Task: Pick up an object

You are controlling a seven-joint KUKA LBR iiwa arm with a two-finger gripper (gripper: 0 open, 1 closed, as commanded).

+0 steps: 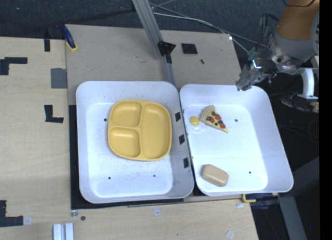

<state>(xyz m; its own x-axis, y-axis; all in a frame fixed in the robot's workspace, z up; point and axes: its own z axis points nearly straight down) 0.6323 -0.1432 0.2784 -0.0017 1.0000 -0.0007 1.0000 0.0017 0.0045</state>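
Observation:
In the right bin (pixel 259 130) lie a toy pizza slice (pixel 214 118) with a small yellow piece (pixel 194 121) beside it near the bin's left wall, and a tan bread-like block (pixel 214 175) toward the front. A yellow divided plate (pixel 140 129) rests in the left bin (pixel 93 145). My gripper (pixel 246 82) hangs over the back right corner of the right bin, well apart from the pizza slice, with nothing seen between its fingers.
A slanted metal pole (pixel 150 21) rises behind the bins, with cables trailing across the dark floor at the back. The wooden bench top (pixel 31 130) extends to the left. Dark clips sit on the divide between the two bins.

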